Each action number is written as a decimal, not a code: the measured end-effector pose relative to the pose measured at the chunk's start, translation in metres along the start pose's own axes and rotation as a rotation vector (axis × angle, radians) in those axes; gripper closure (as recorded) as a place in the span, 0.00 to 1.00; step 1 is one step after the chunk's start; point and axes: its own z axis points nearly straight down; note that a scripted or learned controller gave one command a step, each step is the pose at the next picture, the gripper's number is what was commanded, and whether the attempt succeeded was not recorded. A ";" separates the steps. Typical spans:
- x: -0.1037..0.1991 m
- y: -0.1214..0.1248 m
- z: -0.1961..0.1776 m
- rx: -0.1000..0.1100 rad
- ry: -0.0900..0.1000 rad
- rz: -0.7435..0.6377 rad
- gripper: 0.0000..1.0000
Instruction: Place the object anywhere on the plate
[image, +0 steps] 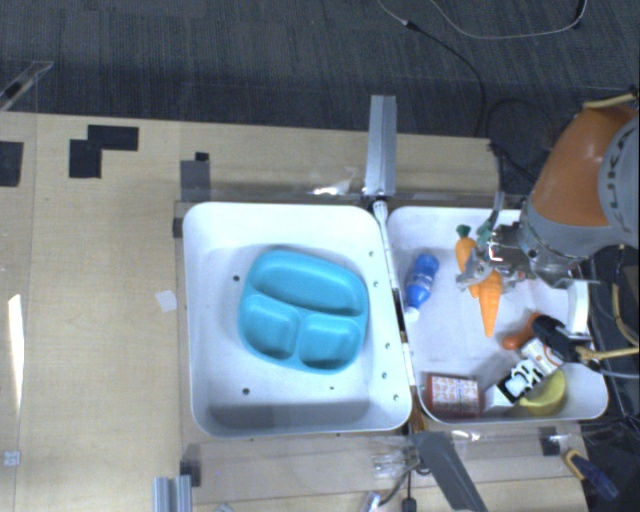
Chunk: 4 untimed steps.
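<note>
orange carrot (488, 296) tapers downward, just under the gripper (492, 258).

Gripper (492, 262) over carrot (488, 298)

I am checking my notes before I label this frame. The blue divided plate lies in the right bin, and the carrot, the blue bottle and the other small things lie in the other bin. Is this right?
Not quite. The camera view shows the blue divided plate in the left bin, not the right one. The carrot, the blue bottle and the other small things lie in the right bin.
</note>
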 end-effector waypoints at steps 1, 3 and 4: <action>0.110 0.066 -0.068 0.000 0.002 -0.003 1.00; 0.136 0.033 0.003 0.003 0.002 -0.117 1.00; 0.136 0.034 0.003 0.002 0.002 -0.117 0.00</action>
